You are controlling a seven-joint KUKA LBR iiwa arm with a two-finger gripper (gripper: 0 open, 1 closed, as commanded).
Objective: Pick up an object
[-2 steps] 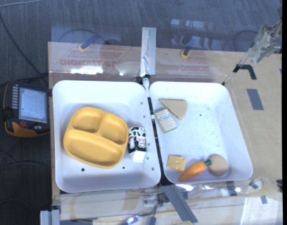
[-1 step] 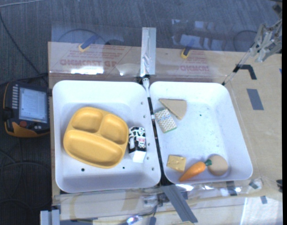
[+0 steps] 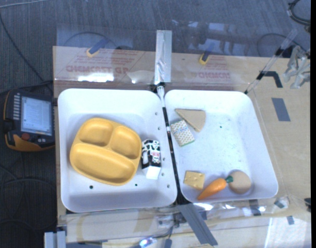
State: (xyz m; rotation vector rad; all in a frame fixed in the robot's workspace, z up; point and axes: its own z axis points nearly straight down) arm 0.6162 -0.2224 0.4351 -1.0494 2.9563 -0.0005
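Two shallow white bins are seen side by side on the surface (image 3: 292,154), the left bin (image 3: 65,190) and the right bin (image 3: 261,138) touching along a shared middle rim.

In the left bin, a yellow divided plate (image 3: 105,150) is laid at a slight slant, taking up most of the floor. Just to its right, close against the middle rim, a small black-and-white cow-patterned carton (image 3: 151,152) is found, with a small white block (image 3: 153,172) just on its near side.

In the right bin, a tan wedge-shaped piece (image 3: 191,118) is placed toward the far left corner, and a small patterned packet (image 3: 182,134) lies touching its near edge, beside the middle rim. Along the near wall, a small yellow cracker-like square (image 3: 193,179) lies to the left, an orange toy carrot (image 3: 212,188) is set at a slant just beside it, and a beige egg-shaped object (image 3: 240,182) rests at the carrot's green end. The centre and right of this bin's floor carry only small dark specks.

A handheld control pendant (image 3: 30,120) with a lit screen is seen on the carpet to the left of the bins. A clear panel (image 3: 122,61) stands along the far side.

The state of the jaws cannot be told.
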